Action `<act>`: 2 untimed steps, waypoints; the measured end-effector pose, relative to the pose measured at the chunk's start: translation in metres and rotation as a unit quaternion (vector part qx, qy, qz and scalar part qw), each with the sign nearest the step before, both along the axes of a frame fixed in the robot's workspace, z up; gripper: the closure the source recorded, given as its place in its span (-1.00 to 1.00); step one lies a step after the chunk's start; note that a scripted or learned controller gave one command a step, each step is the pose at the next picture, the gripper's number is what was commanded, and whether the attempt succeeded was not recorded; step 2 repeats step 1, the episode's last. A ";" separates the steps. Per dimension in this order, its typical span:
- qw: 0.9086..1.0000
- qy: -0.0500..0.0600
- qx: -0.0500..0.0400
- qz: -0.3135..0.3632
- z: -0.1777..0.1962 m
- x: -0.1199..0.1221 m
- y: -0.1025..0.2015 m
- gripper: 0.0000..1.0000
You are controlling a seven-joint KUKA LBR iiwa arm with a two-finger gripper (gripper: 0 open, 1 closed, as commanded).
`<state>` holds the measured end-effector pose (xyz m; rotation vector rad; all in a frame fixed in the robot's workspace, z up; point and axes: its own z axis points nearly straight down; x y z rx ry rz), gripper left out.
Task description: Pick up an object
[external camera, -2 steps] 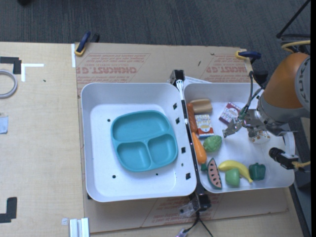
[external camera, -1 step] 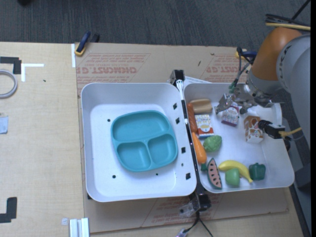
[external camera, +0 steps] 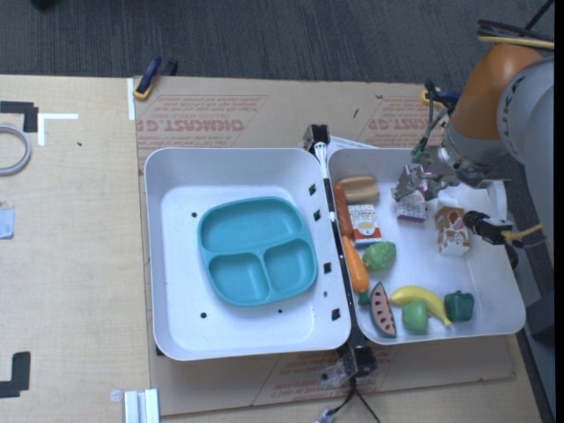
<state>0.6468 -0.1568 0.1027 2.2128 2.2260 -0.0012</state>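
Observation:
My gripper (external camera: 412, 187) hangs over the back of the right bin (external camera: 493, 324), at the end of the grey arm with the orange band. Right under it is a small white and purple carton (external camera: 411, 208); whether it is held or just lies below, I cannot tell. Beside it to the right lies a white carton with orange print (external camera: 451, 230). To the left lie a bread roll (external camera: 359, 188), a white and orange box (external camera: 363, 221), a carrot (external camera: 353, 261) and a green leafy vegetable (external camera: 380, 256).
At the front of the right bin lie a watermelon slice (external camera: 382, 309), a banana (external camera: 421, 297), a small green fruit (external camera: 414, 319) and a green pepper (external camera: 459, 305). The left bin (external camera: 167, 236) holds a teal divided plate (external camera: 257, 249). Cardboard covers the bench around both bins.

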 end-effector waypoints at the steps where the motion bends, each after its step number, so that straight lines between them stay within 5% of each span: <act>1: 1.000 0.000 0.001 -0.002 0.103 0.006 0.049 1.00; 2: 1.000 0.000 0.001 -0.002 0.103 0.006 0.049 1.00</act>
